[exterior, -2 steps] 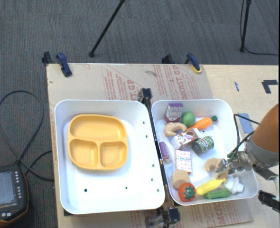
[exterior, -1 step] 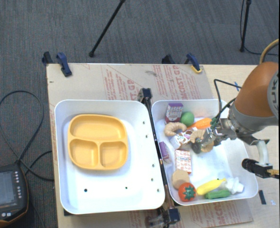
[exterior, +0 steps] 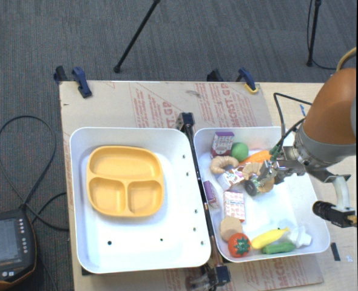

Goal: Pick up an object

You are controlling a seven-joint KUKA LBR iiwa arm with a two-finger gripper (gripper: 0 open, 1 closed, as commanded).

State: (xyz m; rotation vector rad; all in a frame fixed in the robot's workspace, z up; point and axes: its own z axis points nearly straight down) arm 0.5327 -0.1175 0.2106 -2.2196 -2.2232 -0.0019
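Plywood with red printed lettering forms the top of the desk (exterior: 167, 105), and from my overhead camera I see two shallow white bins side by side on it. My left white bin (exterior: 94, 253) holds a yellow plastic divided plate with three compartments (exterior: 125, 180), sitting toward the bin's upper left.

My right white bin (exterior: 306, 208) carries the clutter. Along its upper edge I see a small purple and white carton (exterior: 222, 143), with a green ball (exterior: 239, 150) just beside it and an orange carrot-shaped toy (exterior: 256, 156) to the right of that. Below them lies a tan, curved pastry-like piece (exterior: 223, 163). A white packet with pink print (exterior: 234, 205) lies near the middle, a small purple item (exterior: 209, 193) rests against the bin's left wall, and a tan round piece (exterior: 230, 227) sits above a red tomato-like toy (exterior: 239, 245) at the lower edge. Next to that are a yellow banana-shaped toy (exterior: 269, 237), a green pod-shaped toy (exterior: 278, 247) and a crumpled white piece (exterior: 300, 236).

I see the grey arm with its orange band (exterior: 332, 117) reaching in from the right, and the gripper (exterior: 263, 179) is down in the right bin, among the items just below the carrot toy. I cannot tell how far apart the gripper's tips stand, nor whether anything sits between them; the spot is too cluttered and dark.
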